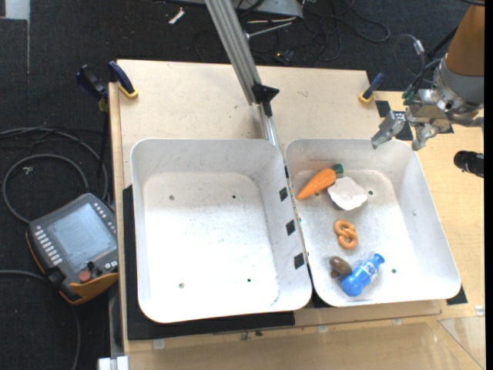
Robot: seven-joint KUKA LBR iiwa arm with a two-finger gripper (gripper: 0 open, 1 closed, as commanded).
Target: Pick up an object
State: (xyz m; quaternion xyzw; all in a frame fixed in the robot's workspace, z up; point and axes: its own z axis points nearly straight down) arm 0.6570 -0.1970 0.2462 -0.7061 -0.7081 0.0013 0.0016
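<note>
Below and to the left of our gripper (pixel 401 136), whose fingers stand apart with nothing between them, the carrot (pixel 318 182) lies slantwise in the right bin (pixel 431 214).

Hand (pixel 402 135) spread, empty, above right bin's (pixel 431 206) rim.

A robotics lab, by every sign. A plywood bench (pixel 200 106) stands on dark carpet, held at its 10 and 2 o'clock corners by clamps (pixel 122 79). A teach pendant (pixel 73 241) lies on the floor at 9 o'clock, loose cables (pixel 323 21) trail at 12, and an aluminium mast (pixel 235 41) rises from the bench.
</note>
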